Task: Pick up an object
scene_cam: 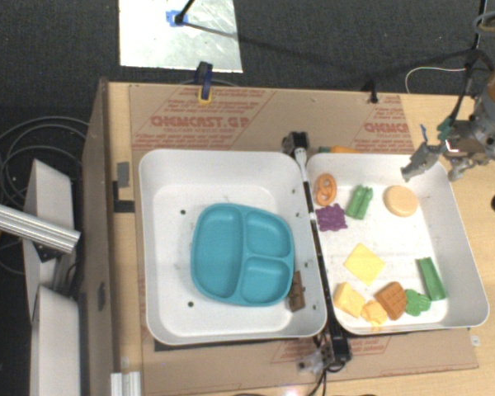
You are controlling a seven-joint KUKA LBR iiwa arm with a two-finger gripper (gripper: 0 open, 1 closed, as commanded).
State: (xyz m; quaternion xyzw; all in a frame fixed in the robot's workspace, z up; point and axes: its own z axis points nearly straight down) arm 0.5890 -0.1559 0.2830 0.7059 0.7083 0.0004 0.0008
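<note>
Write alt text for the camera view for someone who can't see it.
The gripper hangs open over the far right edge of the right bin, which holds small toy foods. The left bin holds a blue divided plate.

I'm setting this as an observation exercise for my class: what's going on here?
A robot arm reaches in from the right, its gripper hovering with fingers spread above the far edge of the right bin, holding nothing. That bin holds toy foods, including a beige round piece nearest the gripper. The left bin holds a blue divided plate.
</note>
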